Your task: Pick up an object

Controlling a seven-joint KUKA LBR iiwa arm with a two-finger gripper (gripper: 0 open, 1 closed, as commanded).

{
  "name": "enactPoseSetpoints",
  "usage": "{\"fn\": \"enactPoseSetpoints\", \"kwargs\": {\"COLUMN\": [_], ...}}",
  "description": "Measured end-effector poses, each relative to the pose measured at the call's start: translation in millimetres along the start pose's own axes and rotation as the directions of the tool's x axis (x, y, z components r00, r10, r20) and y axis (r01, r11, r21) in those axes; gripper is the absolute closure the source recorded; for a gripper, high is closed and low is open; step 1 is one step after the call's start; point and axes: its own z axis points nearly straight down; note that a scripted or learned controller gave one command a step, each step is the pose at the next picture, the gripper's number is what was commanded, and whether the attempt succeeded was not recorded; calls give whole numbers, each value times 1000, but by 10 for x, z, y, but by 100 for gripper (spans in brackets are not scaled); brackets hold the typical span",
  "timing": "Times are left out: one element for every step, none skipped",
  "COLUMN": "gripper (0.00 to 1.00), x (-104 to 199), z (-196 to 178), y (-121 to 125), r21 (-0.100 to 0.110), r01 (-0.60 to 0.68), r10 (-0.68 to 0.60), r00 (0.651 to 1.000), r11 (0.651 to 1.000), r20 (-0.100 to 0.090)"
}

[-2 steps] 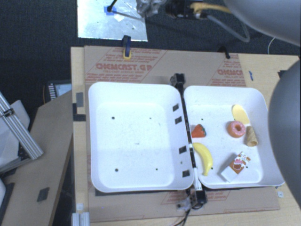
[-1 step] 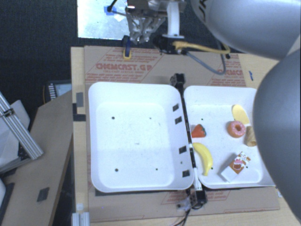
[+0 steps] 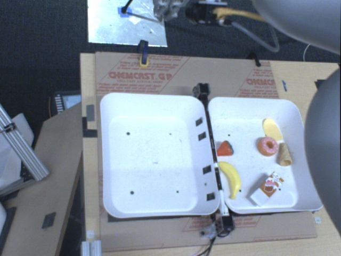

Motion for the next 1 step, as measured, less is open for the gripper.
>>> {"fn": "enactPoseSetpoints", "kwargs": {"gripper": [100], "x": [0], "z": [-85], "y": [1], "r21": [6], "r01": [1], "r10": [-1], "r00": [1000], "r11": [1000], "r20": [2]}}
